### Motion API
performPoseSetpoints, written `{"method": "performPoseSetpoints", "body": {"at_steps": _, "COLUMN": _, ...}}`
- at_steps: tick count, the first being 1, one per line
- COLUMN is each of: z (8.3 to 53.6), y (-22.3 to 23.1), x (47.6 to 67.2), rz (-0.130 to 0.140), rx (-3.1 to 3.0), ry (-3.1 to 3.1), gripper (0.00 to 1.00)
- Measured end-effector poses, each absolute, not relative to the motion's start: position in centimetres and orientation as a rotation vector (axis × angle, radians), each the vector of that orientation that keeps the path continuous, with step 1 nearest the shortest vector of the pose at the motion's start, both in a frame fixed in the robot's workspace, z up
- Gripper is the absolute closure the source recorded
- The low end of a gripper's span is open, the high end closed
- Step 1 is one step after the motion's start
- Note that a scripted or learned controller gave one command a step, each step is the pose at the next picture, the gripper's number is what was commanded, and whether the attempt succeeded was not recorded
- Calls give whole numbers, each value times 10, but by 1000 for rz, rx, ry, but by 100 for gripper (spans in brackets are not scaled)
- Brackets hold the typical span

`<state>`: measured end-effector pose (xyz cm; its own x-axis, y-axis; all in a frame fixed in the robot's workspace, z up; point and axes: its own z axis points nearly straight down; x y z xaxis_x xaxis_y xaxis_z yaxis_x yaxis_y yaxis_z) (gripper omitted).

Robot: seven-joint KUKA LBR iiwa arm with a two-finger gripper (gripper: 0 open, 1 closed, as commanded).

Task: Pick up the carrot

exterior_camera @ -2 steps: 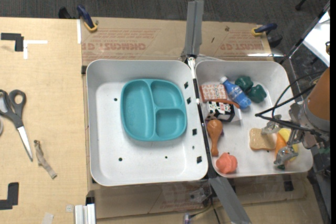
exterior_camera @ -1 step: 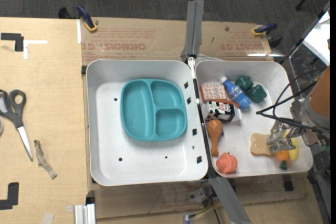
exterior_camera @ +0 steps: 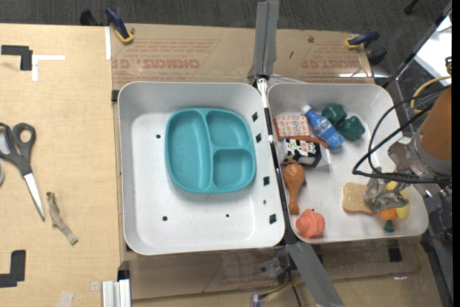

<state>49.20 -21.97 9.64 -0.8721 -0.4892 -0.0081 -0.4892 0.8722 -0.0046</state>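
bench, left: scissors [exterior_camera: 20, 162] with grey handles, lying on the tan board; a small strip-like scrap [exterior_camera: 60, 218] just to their right, too small to identify.

left bin [exterior_camera: 136, 176]: white, shallow; holds a teal divided plate [exterior_camera: 210, 150] with three compartments, lying flat near the bin's middle.

right bin [exterior_camera: 359, 93]: white, shallow, touching the left bin along the centre seam. contents, left to right:
- red-and-white carton [exterior_camera: 291, 126], near the left wall, far half.
- black-and-white patterned carton [exterior_camera: 302, 151], just in front of the red one.
- toy drumstick [exterior_camera: 293, 182], brown-orange, near the left wall.
- pink-orange rounded toy [exterior_camera: 310, 223], at the near wall.
- blue bottle [exterior_camera: 323, 127], lying tilted beside the red carton.
- dark green toy [exterior_camera: 343, 122], far side, beside the bottle.
- toast slice [exterior_camera: 356, 198], tan, lying flat, near-right part.
- carrot [exterior_camera: 389, 216], orange with green end, in the near-right corner, just right of the toast.

gripper [exterior_camera: 379, 192]: down in the right bin's near-right corner, directly over and against the carrot and a yellow item [exterior_camera: 399, 207]; whether the fingers are spread or clenched, cannot tell. black cables [exterior_camera: 374, 147] loop over the bin.
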Motion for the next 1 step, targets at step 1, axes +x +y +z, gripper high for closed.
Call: {"method": "performPoseSetpoints", "body": {"at_steps": 1, "z": 133, "y": -220, "x": 508, "rz": 0, "rx": -1455, "ry": 2779, "gripper": 100}}
